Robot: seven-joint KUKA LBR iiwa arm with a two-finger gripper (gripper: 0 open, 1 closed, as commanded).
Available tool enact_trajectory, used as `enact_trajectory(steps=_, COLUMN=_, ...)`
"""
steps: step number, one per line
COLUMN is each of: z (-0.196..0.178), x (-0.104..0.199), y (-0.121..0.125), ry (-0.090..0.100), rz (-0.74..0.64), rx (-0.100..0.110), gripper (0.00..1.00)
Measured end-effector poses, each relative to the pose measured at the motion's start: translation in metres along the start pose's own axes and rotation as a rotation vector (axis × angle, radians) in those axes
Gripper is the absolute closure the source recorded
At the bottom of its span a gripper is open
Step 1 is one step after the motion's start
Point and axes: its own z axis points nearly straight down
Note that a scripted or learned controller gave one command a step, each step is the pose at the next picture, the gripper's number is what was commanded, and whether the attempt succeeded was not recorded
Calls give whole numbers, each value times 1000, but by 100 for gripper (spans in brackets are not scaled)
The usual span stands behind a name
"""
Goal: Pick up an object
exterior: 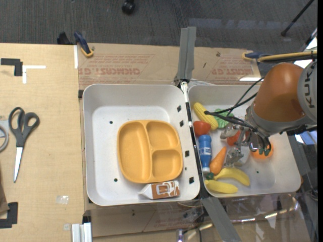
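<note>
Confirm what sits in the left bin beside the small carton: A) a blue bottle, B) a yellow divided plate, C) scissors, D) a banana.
B: the yellow divided plate lies in the left bin, with the small carton at its near edge.

The grey arm [298, 100] enters from the right, its orange band [277, 92] just up and right of the gripper [237, 145], which points down with cables looping past its upper left
</note>
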Motion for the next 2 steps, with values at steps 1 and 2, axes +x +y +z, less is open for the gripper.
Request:
enact_trajectory(steps=1, z=-95, x=-15, y=-77, ry=-2, rz=-101, rx=0, gripper=0)
enact_trajectory(steps=2, z=-11, x=-24, y=-67, ry=-4, rz=-125, rx=1, gripper=0)
